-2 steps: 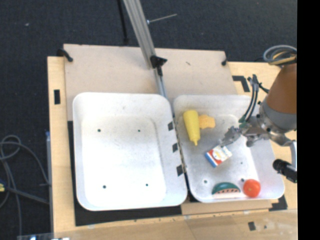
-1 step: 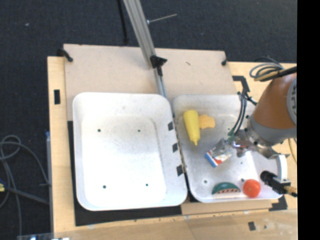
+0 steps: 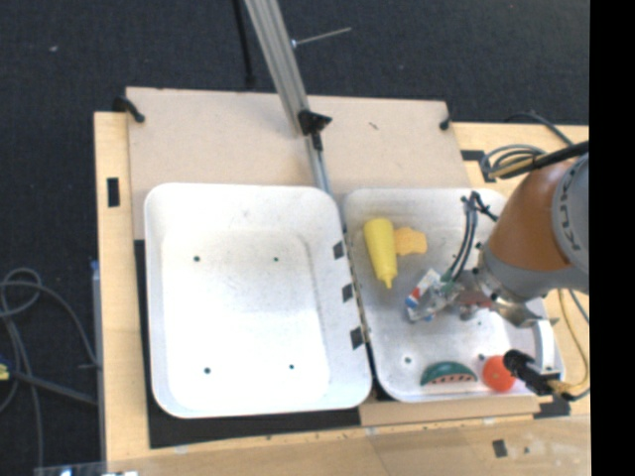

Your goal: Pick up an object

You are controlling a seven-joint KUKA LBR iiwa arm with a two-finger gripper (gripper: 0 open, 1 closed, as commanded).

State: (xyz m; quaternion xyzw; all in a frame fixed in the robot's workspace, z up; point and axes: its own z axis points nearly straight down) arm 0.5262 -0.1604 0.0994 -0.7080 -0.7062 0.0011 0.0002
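Observation:
The right bin point(image 3: 397, 377) holds a yellow bottle point(image 3: 380, 251) lying near its left wall, with a small yellow-orange piece point(image 3: 411, 240) touching its right side. A green watermelon-slice toy point(image 3: 447, 373) and an orange-red round object point(image 3: 497, 374) lie along the front wall. My gripper point(image 3: 425, 301) is low over the middle of this bin, just right of and below the bottle's tip. The orange-banded wrist point(image 3: 531, 231) rises behind it on the right. Small red and blue patches show at the gripper's tip; I cannot make out what they are.
The left bin point(image 3: 169, 216) lies beside the right one, with black clips point(image 3: 349, 293) along the shared wall. A slanted metal rail point(image 3: 283, 58) runs from the top to the bins' junction. Cables point(image 3: 511, 157) lie at the right edge.

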